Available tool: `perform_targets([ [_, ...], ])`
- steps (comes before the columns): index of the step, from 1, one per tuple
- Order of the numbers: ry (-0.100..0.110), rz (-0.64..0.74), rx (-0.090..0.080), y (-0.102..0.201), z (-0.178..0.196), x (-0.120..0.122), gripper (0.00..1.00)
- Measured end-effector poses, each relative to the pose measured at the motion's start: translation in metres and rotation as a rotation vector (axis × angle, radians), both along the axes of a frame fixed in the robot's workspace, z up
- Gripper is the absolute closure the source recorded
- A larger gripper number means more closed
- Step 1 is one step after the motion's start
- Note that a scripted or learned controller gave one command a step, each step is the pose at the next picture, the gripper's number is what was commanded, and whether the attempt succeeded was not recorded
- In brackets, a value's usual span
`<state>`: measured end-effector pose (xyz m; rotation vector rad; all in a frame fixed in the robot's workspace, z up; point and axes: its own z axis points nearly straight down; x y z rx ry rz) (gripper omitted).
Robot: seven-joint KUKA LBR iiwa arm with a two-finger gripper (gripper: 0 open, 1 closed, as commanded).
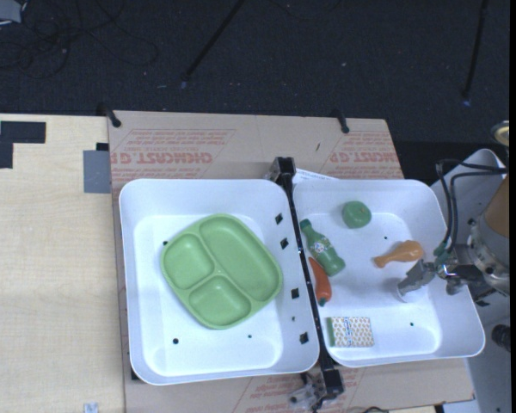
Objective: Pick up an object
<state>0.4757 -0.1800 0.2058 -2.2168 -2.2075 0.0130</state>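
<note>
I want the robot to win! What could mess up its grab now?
The gripper sits low in the right bin, just below the orange toy but not around it, so it might close on nothing or nudge the toy away. The green bottle and carrot lie against the bin's left wall, awkward to reach.

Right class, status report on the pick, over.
End effector low in right bin, nothing seen between fingers. Nearest: orange object, apart from it. Green bottle further left.

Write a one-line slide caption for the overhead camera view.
Gripper low in the right bin beside an orange toy, near a green bottle and ball; green divided plate in the left bin.
</note>
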Motion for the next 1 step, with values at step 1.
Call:
perform_targets([
  [1, -0.012, 0.003, -0.002, 0.0001, 0.0064, 0.0028, 0.00],
])
